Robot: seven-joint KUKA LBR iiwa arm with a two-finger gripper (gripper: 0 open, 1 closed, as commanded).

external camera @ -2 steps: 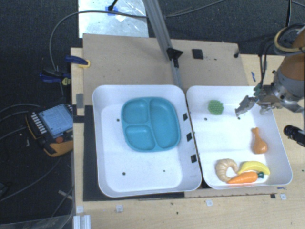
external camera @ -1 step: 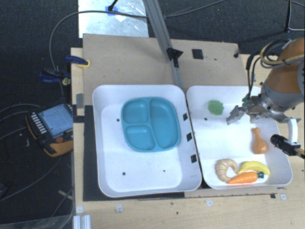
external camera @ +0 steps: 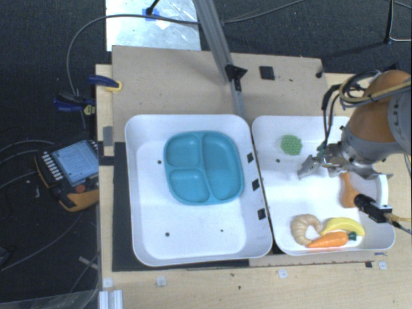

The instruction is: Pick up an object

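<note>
The right white bin (external camera: 270,192) holds a green knobbly ball (external camera: 291,145) near its back left. A beige curled pastry-like piece (external camera: 304,226), a yellow banana (external camera: 344,224) and an orange carrot (external camera: 328,240) lie together at its front right. An orange-brown piece (external camera: 348,190) lies by the right wall, partly under the arm. My gripper (external camera: 313,165) hangs low over the middle of this bin, right of and slightly in front of the green ball and apart from it. Nothing shows in its grasp.
The left white bin (external camera: 148,217) holds a blue divided plate (external camera: 203,167). The arm's orange band (external camera: 380,118) and cables sit over the right bin's far right corner. A grey pole (external camera: 215,31) slants across the back of the bench.
</note>
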